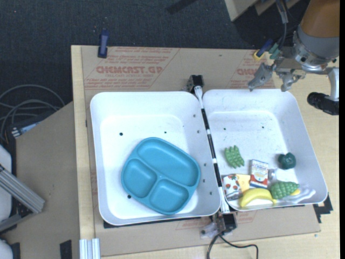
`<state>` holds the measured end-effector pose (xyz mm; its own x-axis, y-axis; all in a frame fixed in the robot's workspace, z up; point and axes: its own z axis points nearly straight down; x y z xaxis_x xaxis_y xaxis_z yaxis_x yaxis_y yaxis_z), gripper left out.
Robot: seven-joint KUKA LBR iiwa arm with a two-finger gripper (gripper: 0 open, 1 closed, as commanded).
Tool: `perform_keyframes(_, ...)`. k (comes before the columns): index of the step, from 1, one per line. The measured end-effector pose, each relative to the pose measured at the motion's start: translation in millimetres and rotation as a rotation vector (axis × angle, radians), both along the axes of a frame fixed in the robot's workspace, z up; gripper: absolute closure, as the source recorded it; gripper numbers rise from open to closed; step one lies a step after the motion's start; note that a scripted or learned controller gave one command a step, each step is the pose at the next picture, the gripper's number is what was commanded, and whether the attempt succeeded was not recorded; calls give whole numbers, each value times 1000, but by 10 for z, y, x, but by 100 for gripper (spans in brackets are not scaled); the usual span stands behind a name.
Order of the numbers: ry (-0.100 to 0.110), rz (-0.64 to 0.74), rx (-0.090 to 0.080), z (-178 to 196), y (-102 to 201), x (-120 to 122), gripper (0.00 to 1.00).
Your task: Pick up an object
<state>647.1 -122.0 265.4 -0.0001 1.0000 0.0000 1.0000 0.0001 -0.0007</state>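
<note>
The right bin (pixel 253 104) holds several small items along its near side: a green ridged piece (pixel 234 156), a dark green round piece (pixel 287 160), a small red and white carton (pixel 259 171), a spotted card (pixel 232 185), a yellow banana (pixel 256 197) and a bumpy green fruit (pixel 284 189). My gripper (pixel 272 80) hangs above the far rim of the right bin, well away from these items. Its fingers (pixel 259 79) are spread apart with nothing between them.
The left bin (pixel 108 117) carries a blue three-compartment plate (pixel 160 175). A black clip (pixel 195 82) sits where the bins meet at the far side. A blue marker (pixel 103 42) lies on the bench's far left. Cables lie on the floor at the left.
</note>
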Motion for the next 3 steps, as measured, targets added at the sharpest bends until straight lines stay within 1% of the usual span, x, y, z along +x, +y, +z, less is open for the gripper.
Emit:
perform_keyframes(1,1,-2,-1,-697,-769,-381,0)
perform_keyframes(2,1,1,1,-1142,77,-1196,0)
perform_keyframes(3,3,0,1,-1643,286,-1189,0)
